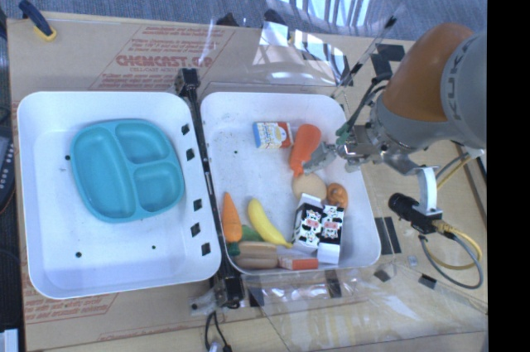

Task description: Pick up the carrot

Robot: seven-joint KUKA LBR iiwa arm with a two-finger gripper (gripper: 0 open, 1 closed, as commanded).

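Grey metal fingers of the gripper (321, 160) reach in over the right bin's (248, 106) three o'clock rim, and their tips lie against the lower end of an orange, carrot-shaped piece (303, 147) in the bin's upper middle; whether they are spread or closed on it I cannot tell, since the tips blur into the toy. Just at nine o'clock from that piece sits a small milk carton (272, 134) with a blue and orange label. At six o'clock from the fingertips lie a pale round piece (304, 186) and a brown bun-like piece (336, 195), both touching a black-and-white cow-print box (319, 225).

The carrot (232, 218) with green at its base lies along the bin's left wall at about seven o'clock, tilted nearly upright in the view. A banana (267, 224) lies just beside it, and a hot dog (257, 253) and a small red-orange piece (298, 263) rest against the bottom wall.

The right bin's upper left quarter is bare white floor. The left bin (33, 201) holds a turquoise divided plate (126, 168) in its centre, with bare floor all around it. The arm's orange band (426, 73) hangs outside the right bin at two o'clock.
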